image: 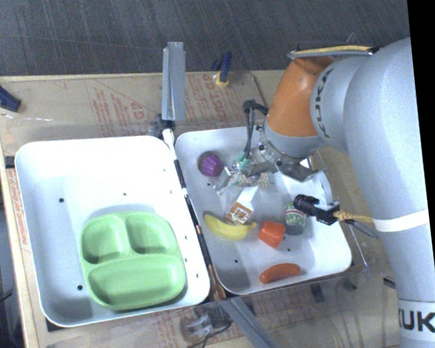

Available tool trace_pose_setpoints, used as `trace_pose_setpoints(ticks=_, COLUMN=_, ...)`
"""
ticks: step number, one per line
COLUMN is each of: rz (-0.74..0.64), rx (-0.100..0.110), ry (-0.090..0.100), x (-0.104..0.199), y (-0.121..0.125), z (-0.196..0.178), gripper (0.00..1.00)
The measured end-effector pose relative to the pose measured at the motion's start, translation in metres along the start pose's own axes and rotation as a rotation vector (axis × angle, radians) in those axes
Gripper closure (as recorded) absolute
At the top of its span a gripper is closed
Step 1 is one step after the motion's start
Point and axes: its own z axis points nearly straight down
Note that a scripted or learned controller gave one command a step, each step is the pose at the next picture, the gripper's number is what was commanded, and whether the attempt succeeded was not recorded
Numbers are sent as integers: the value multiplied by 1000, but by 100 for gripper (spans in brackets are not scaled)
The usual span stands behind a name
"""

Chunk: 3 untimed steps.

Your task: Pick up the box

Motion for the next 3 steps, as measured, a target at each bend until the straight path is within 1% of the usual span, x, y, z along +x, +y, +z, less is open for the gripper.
trace_pose_setpoints(ticks=1, rz=-27, rx=-5, ry=-2, x=-12, y=40, z=16, gripper=0)
trace_pose_setpoints(ticks=2, rz=-56, rx=-5, ry=-3, x=-44, y=45, z=16, gripper=0)
trace_pose_setpoints(ticks=3, rz=-62, rx=-6, ry=-2, x=-42, y=46, z=5, gripper=100)
